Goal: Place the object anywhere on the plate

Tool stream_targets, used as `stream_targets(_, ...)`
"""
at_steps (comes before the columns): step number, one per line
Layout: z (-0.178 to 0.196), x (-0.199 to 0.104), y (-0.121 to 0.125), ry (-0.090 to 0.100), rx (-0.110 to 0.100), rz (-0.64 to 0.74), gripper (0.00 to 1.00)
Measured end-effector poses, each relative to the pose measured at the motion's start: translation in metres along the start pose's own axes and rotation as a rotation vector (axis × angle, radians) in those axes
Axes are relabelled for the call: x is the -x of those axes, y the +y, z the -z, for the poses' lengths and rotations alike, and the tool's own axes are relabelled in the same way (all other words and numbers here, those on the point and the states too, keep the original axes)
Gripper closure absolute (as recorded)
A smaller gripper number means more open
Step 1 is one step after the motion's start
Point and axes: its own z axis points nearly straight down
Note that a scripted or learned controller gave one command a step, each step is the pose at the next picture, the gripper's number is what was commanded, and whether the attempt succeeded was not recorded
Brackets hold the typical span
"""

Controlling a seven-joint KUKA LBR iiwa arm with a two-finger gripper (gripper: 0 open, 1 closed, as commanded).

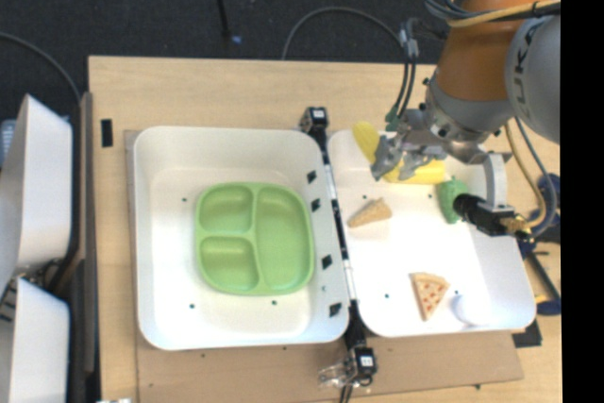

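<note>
Camera view: the claw point(400, 158) hangs low over the far part of the right bin point(491, 283), right on top of a yellow banana-like toy point(366, 140) whose ends stick out to either side of it; whether it is released or clenched I cannot tell, and nothing shows the toy actually gripped. Since the claw sits over it, this toy is probably the object to move. It looks like smooth moulded plastic, light, stiff and a little slippery, curved and rounded, so a hold across its narrow middle should serve best; a pinch near a tapering end would likely squirt out. Just toward the camera from the claw lies a tan wedge point(370, 213), matte like bread or cheese. Further toward the camera lies a pizza slice toy point(429, 293), flat and thin, hard to get under. To the arm side of the claw sits a green piece point(451, 200), glossy and rounded. Well off to the other side, in the left bin point(151, 297), rests the plate point(255, 238), pale green, three-sectioned with low ridges, unoccupied. Both bins sit on a light wooden desk point(217, 75).
</note>
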Motion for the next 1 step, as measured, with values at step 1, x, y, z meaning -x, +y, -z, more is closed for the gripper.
stream_targets(1,-0.0129,-0.0503,0.0067,-0.001,-0.003,-0.002,1.0)
